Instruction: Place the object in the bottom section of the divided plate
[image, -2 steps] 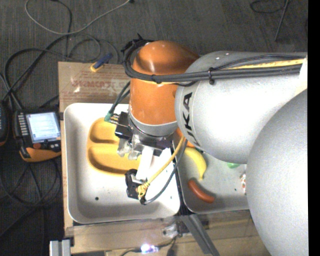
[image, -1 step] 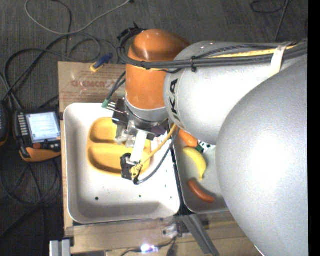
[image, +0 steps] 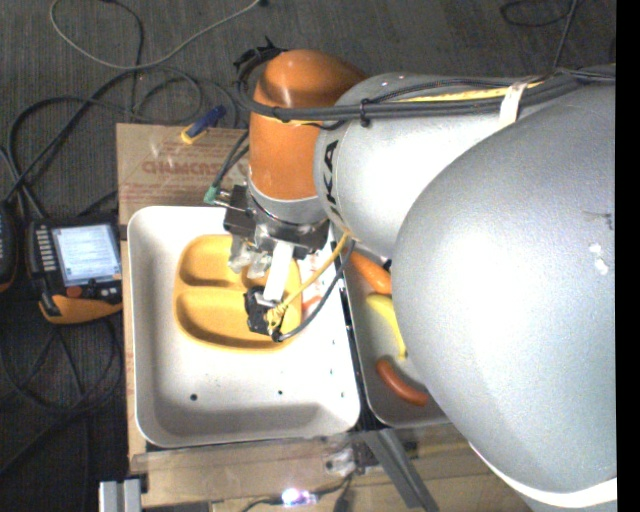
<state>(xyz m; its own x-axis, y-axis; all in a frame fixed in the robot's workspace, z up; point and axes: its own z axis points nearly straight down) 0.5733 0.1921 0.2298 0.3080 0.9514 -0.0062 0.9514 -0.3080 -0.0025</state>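
A yellow-orange divided plate (image: 192, 300) lies in the upper left part of the left white bin (image: 240, 395). A ridge splits the plate into a top section and a bottom section. My gripper (image: 256, 262) hangs over the plate's right side, below the orange wrist band, and hides that part of the plate. I see nothing held under it. In the right bin, mostly hidden by the arm, lie an orange object (image: 365, 268), a yellow object (image: 383, 312) and a red-brown sausage-shaped object (image: 402, 384).
The grey arm covers most of the right bin (image: 372, 408). A brown cardboard sheet (image: 160, 170) lies behind the left bin. A control pendant with a lit screen (image: 78, 255) and loose cables sit on the floor at the left.
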